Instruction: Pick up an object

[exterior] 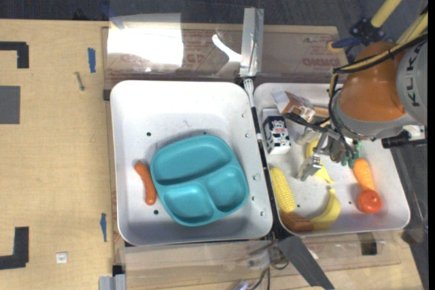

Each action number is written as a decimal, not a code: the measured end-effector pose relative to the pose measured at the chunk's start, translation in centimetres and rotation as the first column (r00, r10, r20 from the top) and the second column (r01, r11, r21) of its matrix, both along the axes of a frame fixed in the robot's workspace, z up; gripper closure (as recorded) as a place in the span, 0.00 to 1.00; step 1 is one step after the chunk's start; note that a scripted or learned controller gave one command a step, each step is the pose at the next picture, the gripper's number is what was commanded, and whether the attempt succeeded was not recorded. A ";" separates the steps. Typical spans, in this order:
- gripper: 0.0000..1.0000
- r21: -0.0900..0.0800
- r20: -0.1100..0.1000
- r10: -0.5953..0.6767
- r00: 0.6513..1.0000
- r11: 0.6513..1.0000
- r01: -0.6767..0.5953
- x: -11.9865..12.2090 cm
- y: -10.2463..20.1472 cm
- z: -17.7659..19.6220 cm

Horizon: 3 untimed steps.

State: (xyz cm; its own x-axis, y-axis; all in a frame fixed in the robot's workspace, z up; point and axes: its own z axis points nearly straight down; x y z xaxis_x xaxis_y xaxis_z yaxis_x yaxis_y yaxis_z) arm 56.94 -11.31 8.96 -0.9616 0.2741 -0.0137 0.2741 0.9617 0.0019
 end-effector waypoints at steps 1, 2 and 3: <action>1.00 -0.002 0.012 0.001 1.000 1.000 -0.001 0.3 0.0 1.3; 0.00 -0.002 0.010 0.001 1.000 1.000 -0.001 0.3 0.0 1.2; 1.00 -0.003 0.019 0.002 1.000 1.000 -0.002 0.5 0.0 2.4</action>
State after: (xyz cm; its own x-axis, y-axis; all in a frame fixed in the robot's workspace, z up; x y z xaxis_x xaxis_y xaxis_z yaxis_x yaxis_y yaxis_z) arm 57.42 -11.30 11.35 -0.9617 0.2723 -0.0329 0.2723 0.9622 0.0040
